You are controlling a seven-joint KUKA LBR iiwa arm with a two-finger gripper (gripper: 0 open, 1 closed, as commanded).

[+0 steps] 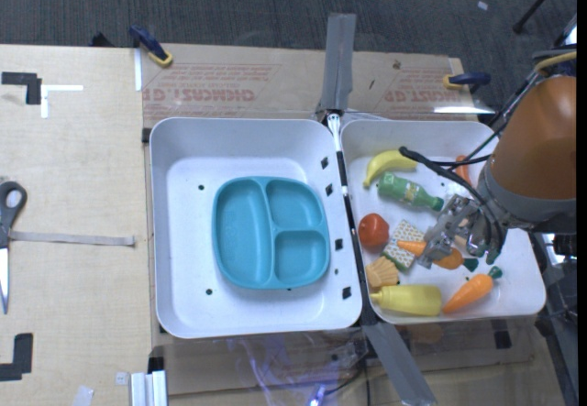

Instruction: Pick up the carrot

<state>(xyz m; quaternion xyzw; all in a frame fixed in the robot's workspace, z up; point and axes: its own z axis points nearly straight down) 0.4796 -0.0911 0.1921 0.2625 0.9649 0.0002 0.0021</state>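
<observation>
One camera hangs above the bench (73,175), tilted down at a slant, far enough back to take in both white bins (165,239) side by side and dark floor past the bench's far edge. The arm (541,148) comes in from its right side.

Gripper (456,235) hangs low in the right bin (523,303) over the toy food, carrot (470,292) lying just beside it near the front wall.
</observation>
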